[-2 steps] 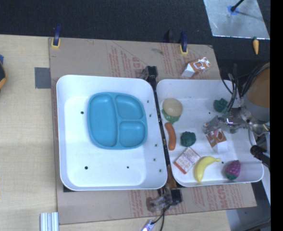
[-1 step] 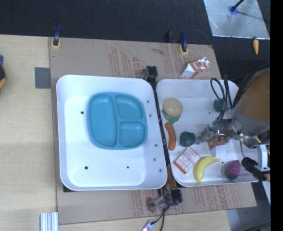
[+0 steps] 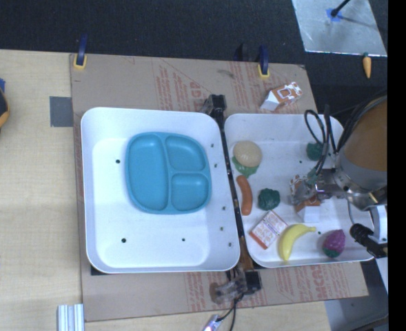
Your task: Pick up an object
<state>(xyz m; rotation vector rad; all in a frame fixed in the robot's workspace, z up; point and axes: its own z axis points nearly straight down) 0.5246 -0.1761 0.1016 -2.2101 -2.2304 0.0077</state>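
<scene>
Seen from above, two shallow white bins sit side by side on a sheet of brown cardboard. The left bin (image 3: 106,247) fills the middle of the frame and holds a blue divided plate (image 3: 168,172), lying flat in its upper half. The right bin (image 3: 285,133) carries the loose objects: a cream and green burger-like toy (image 3: 247,156) at its upper left, an orange sausage (image 3: 245,194) just below that, a dark green lump (image 3: 269,198) beside the sausage, a red and white packet (image 3: 267,229) lower down, a yellow banana (image 3: 293,240) near the bottom edge, and a purple fruit (image 3: 333,243) at the lower right. The arm (image 3: 368,147) comes in from the right edge, black cables looping above it. Its gripper (image 3: 306,193) is low in the middle right of this bin, just above the banana and right of the green lump; whether it is spread or closed I cannot tell. A small orange and white carton (image 3: 282,96) lies on the cardboard above the right bin.
</scene>
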